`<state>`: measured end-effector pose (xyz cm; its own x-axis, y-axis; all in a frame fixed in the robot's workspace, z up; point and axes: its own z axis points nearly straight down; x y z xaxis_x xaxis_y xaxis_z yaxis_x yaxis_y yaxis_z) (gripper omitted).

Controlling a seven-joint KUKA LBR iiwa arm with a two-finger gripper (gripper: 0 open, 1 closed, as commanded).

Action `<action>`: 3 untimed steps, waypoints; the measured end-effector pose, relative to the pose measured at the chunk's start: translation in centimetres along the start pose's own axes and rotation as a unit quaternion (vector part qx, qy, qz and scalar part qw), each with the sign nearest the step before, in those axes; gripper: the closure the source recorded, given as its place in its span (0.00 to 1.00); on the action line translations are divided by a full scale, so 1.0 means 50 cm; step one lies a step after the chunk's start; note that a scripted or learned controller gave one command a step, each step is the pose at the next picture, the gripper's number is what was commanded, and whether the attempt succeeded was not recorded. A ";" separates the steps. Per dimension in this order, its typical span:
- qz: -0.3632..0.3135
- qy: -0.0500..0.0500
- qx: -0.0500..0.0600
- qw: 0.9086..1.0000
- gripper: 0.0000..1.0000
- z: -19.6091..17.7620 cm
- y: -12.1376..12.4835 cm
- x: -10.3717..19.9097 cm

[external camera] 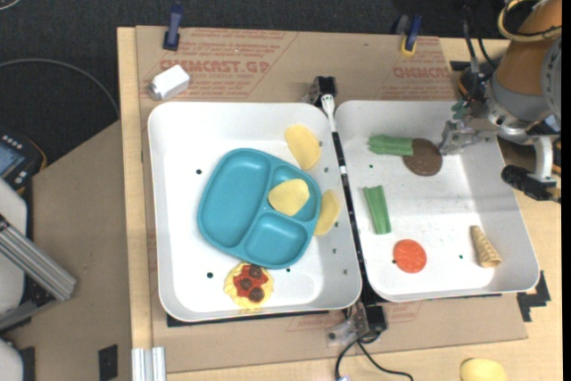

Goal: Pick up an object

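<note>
The table [268, 58] carries 2 shallow white bins side by side, and the loose items are scattered across both so that a reach from the right can try almost anywhere.

The right bin [508, 201] holds the likeliest targets. A brown disc [425, 161] lies near its far edge, touching the end of a green strip [389, 144] that points left from it. A second green stick [377, 210] lies lengthwise by the bin's left wall, an orange-red round piece [410, 256] sits near the front, and a tan cone-like piece [485, 246] lies toward the front right, well apart from the others.

The hand [452, 134] hangs at the far right part of this bin, just beside the brown disc, with the grey arm and its orange band behind it at the picture's right edge. Its placement suggests the disc or the green strip is the thing aimed at. I cannot tell how wide the hand stands, and nothing shows between its parts, so no object counts as picked up yet.

The left bin [169, 192] holds a blue divided tray [241, 210] with a yellow chip-like piece [289, 196] resting in it; 2 more yellow pieces lie beside the tray, and a small yellow and red piece [250, 284] sits at the front.
</note>
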<state>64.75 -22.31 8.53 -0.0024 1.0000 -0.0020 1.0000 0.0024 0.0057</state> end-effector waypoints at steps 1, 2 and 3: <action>0.001 -0.003 -0.008 1.000 1.00 -0.492 -0.055 -0.005; 0.000 0.002 0.005 1.000 1.00 -0.358 -0.017 0.000; 0.002 0.003 0.007 1.000 1.00 -0.248 -0.124 0.025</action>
<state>58.48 -21.06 20.87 0.0016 1.0000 0.0032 1.0000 -0.0015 -0.0086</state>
